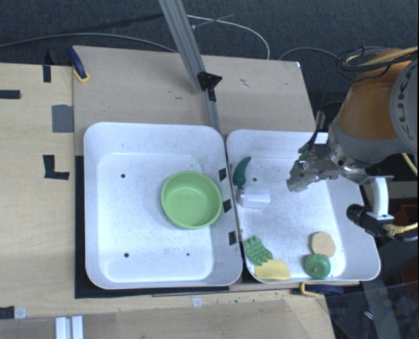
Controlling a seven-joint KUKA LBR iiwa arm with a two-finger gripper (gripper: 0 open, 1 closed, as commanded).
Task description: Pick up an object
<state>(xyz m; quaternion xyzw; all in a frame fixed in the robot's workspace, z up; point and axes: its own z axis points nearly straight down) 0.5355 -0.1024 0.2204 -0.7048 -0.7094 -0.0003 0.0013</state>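
Observation:
My gripper (299, 181) hangs over the right bin (350, 210), near its middle right, with nothing seen between its fingers. To its left lie a dark green curved piece (241, 169) and a small white block (255, 198). Along the bin's front edge sit a green leafy toy (256, 248), a yellow wedge (273, 269), a round green object (316, 265) and a tan round piece (323, 243). A light green bowl (191, 199) rests in the left bin (110, 189).
A grey pole (184, 34) slants up from the bins' shared back edge. Cables (230, 27) lie on the dark floor behind the bench. The arm's grey and orange body (379, 111) covers the right bin's back right corner.

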